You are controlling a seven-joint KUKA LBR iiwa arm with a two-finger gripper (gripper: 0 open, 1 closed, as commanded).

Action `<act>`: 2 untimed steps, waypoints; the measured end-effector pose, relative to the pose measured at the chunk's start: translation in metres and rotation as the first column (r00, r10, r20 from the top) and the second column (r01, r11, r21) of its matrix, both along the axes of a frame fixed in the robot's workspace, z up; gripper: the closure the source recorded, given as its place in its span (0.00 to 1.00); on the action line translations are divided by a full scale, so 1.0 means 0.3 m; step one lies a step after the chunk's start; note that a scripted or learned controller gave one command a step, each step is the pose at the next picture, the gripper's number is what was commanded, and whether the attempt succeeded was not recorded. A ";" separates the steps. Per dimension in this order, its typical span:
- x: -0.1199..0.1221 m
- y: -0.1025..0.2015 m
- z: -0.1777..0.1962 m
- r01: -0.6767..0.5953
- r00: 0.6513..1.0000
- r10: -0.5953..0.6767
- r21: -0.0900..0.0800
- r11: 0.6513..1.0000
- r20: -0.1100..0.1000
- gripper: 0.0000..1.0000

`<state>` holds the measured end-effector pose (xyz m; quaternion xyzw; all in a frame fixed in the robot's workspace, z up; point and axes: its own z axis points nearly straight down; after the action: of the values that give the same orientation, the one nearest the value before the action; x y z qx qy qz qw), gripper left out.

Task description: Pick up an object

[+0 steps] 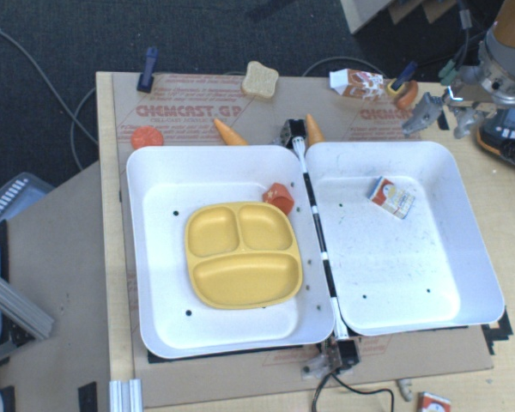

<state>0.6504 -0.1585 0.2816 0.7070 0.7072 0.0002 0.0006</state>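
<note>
The scene is viewed by 1 fixed camera set above the bench, looking down at a slant from fairly high up. Both white bins are taken in whole, the left bin at centre-left and the right bin at centre-right, with dark floor across the top of the frame.

I see even, bright overhead light on the white bins, soft short shadows, no harsh glare, slight softness throughout.

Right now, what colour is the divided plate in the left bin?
Yellow: the divided plate shows plainly in the camera view.
</note>
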 end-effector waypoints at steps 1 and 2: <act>-0.041 -0.039 -0.437 0.001 1.000 -0.001 0.001 1.000 -0.004 0.00; 0.029 0.041 -0.658 -0.001 1.000 0.001 0.002 1.000 -0.004 0.00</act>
<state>0.6592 -0.1461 0.0842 0.7068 0.7074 -0.0004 -0.0013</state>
